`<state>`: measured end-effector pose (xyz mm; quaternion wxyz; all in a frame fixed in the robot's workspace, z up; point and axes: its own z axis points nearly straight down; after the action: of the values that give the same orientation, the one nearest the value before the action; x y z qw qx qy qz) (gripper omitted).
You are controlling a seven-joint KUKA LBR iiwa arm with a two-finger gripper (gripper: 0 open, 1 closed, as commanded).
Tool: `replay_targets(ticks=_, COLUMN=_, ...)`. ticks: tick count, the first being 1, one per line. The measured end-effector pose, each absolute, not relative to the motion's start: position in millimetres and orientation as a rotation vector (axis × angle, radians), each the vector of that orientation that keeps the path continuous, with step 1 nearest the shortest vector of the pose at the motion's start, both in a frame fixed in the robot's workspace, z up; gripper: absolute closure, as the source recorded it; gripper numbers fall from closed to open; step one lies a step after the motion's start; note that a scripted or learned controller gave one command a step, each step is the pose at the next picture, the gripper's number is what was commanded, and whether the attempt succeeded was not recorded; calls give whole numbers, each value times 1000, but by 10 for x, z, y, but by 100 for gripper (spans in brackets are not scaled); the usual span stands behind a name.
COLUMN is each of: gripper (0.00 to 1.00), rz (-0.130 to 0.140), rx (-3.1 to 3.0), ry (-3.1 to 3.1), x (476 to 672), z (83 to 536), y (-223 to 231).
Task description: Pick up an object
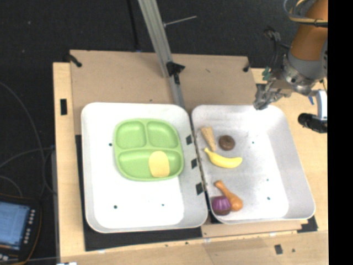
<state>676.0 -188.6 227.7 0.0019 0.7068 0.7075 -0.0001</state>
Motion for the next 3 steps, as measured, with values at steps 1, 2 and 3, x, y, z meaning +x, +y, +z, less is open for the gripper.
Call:
replay_targets(ticks=1, gripper=100, rz=0, rx=2215, ry=2228, x=6617, z=2269, y=-1305)
replay_targets(ticks=2, gripper=100, rz=-1, rx=2216, ry=2228, x=6451, z=2199, y=-820)
replay_targets(ticks=3, gripper=100, rz=1, rx=2215, ry=2229, x=6349, z=2193, y=-344)
